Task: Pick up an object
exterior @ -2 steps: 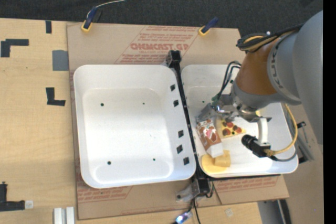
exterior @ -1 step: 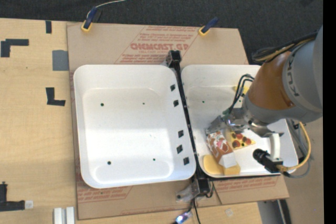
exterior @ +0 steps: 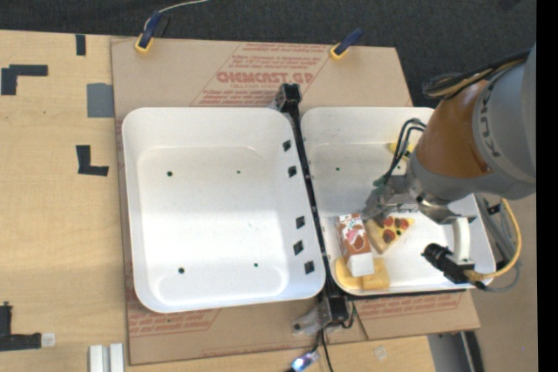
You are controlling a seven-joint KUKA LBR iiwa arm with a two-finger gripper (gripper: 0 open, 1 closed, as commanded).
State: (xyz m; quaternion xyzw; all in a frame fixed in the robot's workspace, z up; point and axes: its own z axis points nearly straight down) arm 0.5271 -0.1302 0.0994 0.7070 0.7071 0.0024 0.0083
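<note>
Yellow block (exterior: 373, 280) lies at the right bin's (exterior: 349, 131) near edge; beside it, my fingers (exterior: 384, 209) hover above food packets (exterior: 353, 233), their spread indiscernible.

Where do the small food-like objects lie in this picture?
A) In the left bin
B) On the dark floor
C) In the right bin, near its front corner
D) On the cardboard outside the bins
C: the objects lie together in the right bin, near its front corner beside the divider, under the pincer.
</note>
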